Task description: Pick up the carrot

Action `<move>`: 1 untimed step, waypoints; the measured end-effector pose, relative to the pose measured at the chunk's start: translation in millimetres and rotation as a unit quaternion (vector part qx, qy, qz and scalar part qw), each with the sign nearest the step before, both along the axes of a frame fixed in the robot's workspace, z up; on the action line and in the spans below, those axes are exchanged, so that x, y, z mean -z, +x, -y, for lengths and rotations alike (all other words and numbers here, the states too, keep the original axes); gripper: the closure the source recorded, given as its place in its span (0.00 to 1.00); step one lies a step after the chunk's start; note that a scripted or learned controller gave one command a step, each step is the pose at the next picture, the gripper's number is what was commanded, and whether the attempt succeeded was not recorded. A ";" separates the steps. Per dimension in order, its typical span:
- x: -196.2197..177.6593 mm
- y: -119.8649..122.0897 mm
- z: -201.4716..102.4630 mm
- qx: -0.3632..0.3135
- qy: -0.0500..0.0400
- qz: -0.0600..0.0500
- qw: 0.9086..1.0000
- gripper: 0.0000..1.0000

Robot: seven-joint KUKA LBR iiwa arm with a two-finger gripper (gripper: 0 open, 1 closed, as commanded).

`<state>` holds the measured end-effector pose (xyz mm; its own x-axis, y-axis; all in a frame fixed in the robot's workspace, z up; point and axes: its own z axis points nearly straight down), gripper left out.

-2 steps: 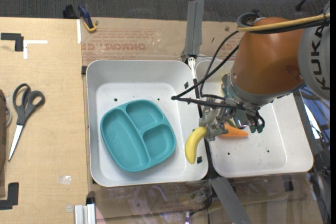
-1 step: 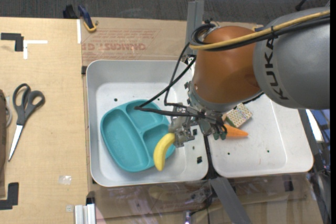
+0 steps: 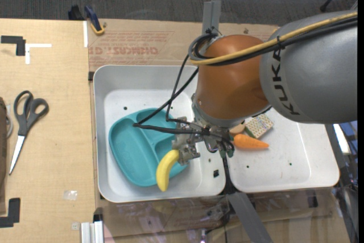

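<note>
Carrot (image 3: 252,143) lies flat in the right bin (image 3: 318,176), near the divider between the two bins, tip pointing right, thick end tucked just under the orange wrist band (image 3: 230,79) as seen from above. Nothing grips it; it rests on the bin floor. Just beside it, touching or nearly so, sits a small speckled block (image 3: 259,126), partly hidden by the arm (image 3: 318,74). Gripper (image 3: 190,148) hangs over the left bin (image 3: 102,139), low, above the edge of a teal divided plate (image 3: 128,151) and just next to a banana (image 3: 165,168) that leans on the plate's rim. Jaw state: cannot tell, cables and mounting hardware clutter the tool and hide the tips. Nothing visibly pinched. So the tool sits on the wrong side of the divider, closer to the banana than to the target. Judgement: pick not yet achieved; tool needs to shift right across the divider and come down over the carrot's middle, aligned across its short axis. Risk: speckled block crowds the thick end, so a grasp near there may snag both; bin wall and divider limit approach angle. Carrot tapered and smooth-looking, may slip toward the thin end. Scissors (image 3: 25,116) lie on the bench well left, irrelevant.
</note>
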<state>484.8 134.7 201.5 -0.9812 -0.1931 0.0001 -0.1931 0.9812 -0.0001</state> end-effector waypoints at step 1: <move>72.7 7.3 35.5 0.249 -0.001 0.000 0.968 1.00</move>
